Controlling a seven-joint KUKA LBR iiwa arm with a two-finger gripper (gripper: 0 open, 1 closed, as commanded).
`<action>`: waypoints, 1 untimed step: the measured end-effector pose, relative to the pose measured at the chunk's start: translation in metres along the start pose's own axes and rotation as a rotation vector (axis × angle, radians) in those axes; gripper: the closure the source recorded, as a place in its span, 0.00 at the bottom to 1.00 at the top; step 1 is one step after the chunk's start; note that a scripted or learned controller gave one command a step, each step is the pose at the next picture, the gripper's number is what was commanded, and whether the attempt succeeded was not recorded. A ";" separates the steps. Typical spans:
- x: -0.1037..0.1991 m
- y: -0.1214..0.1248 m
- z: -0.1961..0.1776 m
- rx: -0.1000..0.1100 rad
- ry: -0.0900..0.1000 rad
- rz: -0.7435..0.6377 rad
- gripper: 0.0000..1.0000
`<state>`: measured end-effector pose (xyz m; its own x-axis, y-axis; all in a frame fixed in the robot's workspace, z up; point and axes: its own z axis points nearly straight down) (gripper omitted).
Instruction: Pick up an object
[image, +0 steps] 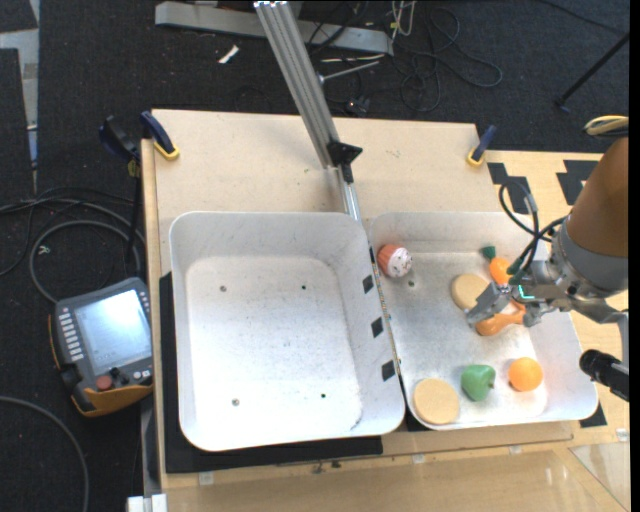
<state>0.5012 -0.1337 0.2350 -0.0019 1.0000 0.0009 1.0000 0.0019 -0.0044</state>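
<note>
Closest to me along the front of the right bin (570, 405) I see three things in a row: a round tan cookie-like disc (436, 400) at the front left corner, a green pepper-shaped toy (478, 381) just beside it, and an orange ball (525, 374) further right. The left bin (190, 300) sits alongside, its right wall touching the right bin's left wall.

A little further back, my gripper (503, 303) hangs low over the middle of the right bin, the arm (600, 225) reaching in from the right with its orange band above the wrist. An orange carrot-like piece (498, 319) lies directly under the fingers and appears to be pinched between them, with the jaws closed narrow around it. A second tan disc (466, 291) lies just left of the gripper, touching or nearly touching the orange piece.

Behind the gripper sit a small orange piece (498, 269) and a small dark green bit (488, 252). Toward the back left of that bin rests a white ball with red-orange markings (397, 261). Beyond the bins, a metal pole (305, 90) slants over the bench.
</note>
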 end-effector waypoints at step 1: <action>0.000 0.001 -0.002 -0.004 -0.001 0.002 0.00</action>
<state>0.5020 -0.1337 0.2368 0.0002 1.0000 0.0004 1.0000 -0.0002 -0.0005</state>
